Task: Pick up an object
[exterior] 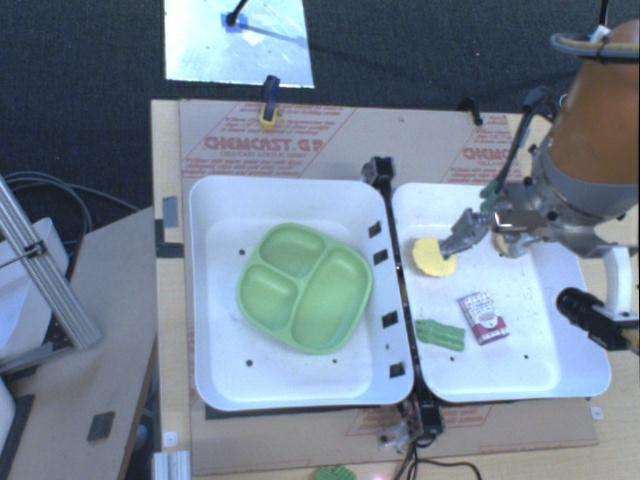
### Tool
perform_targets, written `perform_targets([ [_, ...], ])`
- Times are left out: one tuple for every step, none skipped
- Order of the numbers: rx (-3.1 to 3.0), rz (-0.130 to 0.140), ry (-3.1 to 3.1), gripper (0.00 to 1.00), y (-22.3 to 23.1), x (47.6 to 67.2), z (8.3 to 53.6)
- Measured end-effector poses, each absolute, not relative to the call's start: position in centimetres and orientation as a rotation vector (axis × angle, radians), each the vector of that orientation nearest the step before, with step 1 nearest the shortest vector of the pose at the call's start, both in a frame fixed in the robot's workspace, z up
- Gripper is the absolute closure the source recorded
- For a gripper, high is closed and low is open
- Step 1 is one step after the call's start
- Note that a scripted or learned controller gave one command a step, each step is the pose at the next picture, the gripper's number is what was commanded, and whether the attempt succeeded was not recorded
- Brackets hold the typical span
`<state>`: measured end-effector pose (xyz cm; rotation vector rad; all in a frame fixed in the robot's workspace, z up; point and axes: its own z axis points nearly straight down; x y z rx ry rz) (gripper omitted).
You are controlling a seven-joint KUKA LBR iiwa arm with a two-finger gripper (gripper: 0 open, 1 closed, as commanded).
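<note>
The left bin (215, 268) holds a green divided plate (305, 286), well away from the action. In the right bin (570, 368) lie 3 things: a yellow piece (432, 259), a green piece (441, 334) and a small red-and-white packet (483, 318). The gripper (465, 234) hangs just beside the yellow piece, at its upper right edge; I cannot tell how it is set. It looks off-centre, so a descent may nudge the piece aside. The arm's bulk hides the bin's far right corner.

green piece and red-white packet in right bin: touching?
Apart. Camera view shows bare white floor of the right bin between the green piece and the red-white packet.
</note>
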<state>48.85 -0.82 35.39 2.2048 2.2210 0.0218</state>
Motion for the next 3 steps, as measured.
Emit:
perform_targets([
  [2.219,0.009,2.211,0.0,-6.8,48.7,41.4],
  [2.228,-0.011,2.227,0.0,-6.4,48.5,26.2],
  [2.226,-0.005,2.22,0.0,-9.6,48.5,20.9],
])
